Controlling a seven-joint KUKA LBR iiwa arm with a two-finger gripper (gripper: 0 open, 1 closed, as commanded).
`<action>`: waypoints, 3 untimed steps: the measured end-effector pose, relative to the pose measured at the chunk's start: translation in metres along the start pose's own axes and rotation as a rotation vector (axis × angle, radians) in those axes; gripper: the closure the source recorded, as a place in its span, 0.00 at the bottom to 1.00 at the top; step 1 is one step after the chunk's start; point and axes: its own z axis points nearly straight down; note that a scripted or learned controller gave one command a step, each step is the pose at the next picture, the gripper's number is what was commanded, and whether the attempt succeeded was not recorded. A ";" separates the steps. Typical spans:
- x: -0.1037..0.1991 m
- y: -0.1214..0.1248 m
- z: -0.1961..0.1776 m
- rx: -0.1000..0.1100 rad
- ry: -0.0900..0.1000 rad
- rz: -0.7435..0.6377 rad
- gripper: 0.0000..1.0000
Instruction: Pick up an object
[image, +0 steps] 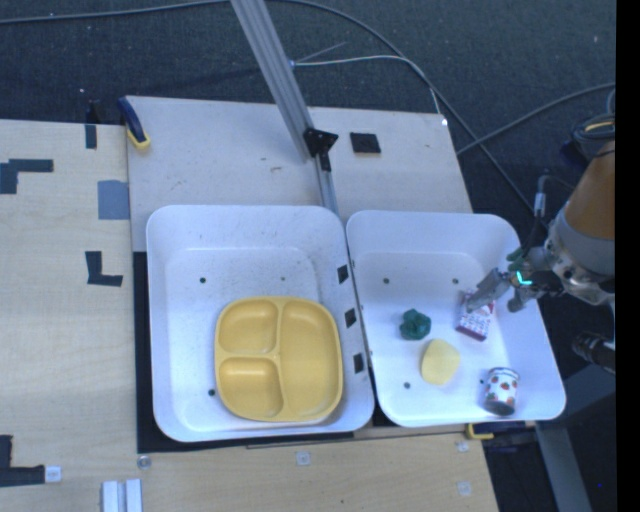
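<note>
Red-and-white packet (475, 322): right bin (430, 235), near right wall. Gripper (490, 292) poised just above it, finger spread not discernible. Step: approach. Next, by judgement: descend, close on packet.

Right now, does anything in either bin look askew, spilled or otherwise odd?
Nothing stands out. The yellow tray lies flat in the left bin. In the right bin, the green piece, yellow lump, packet and small can lie apart, unspilled.
</note>
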 end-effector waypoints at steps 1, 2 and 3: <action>0.000 0.000 0.000 -0.001 0.000 0.000 0.00; -0.008 -0.004 0.049 0.004 0.000 0.002 0.00; 0.001 -0.006 0.107 0.001 0.000 0.001 0.00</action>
